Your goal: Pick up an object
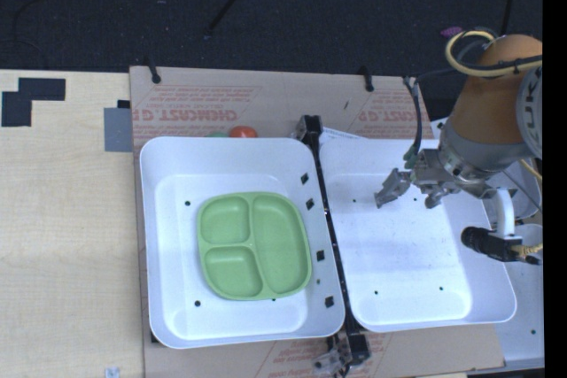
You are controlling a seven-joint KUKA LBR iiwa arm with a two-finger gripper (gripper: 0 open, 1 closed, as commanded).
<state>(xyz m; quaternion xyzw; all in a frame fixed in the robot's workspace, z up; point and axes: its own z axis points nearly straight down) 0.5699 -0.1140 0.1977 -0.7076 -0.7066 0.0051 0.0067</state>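
**A:** Gripper (409,189) first, since you are asking: it is hanging over the upper part of the right bin (416,305), right of the frame's centre. Its two fingers (388,193) are standing spread apart, and nothing is sitting between them.

**B:** And where are you seeing something to pick?

**A:** You are looking at a green divided plate (254,245) lying flat in the middle of the left bin (168,190), well apart from the gripper, across the black divider (323,226) running between the bins. Something small and orange-red (242,133) is peeking over that bin's upper rim; you cannot tell what it is.

**B:** And the arm?

**A:** Its orange band (496,97) is showing at the frame's upper right.
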